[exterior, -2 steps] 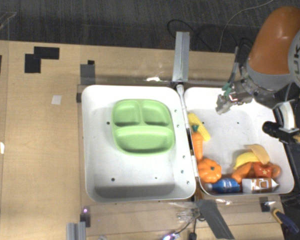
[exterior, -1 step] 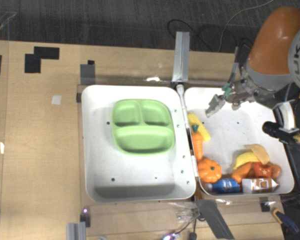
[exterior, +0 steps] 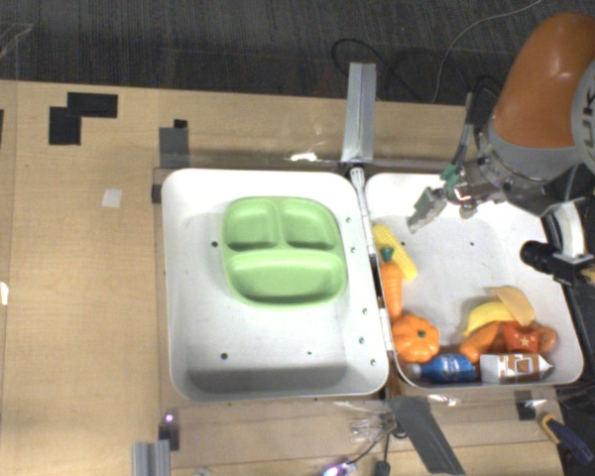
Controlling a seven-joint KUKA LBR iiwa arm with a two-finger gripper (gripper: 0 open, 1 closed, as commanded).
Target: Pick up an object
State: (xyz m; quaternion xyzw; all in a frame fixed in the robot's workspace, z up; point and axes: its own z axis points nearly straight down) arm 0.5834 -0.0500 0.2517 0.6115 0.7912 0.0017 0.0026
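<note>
The right bin holds several toy foods. A yellow corn cob and an orange carrot lie along its left wall, and a small orange pumpkin sits below them. A banana, a tan wedge, a red fruit, a blue can and a white bottle crowd the near right corner. My gripper hangs over the bin's far part, up and to the right of the corn. It looks open, with nothing between its fingers.
The left bin bears a green divided plate. A metal post stands at the far end of the wall between the bins. A black fixture juts in at the right bin's right edge.
</note>
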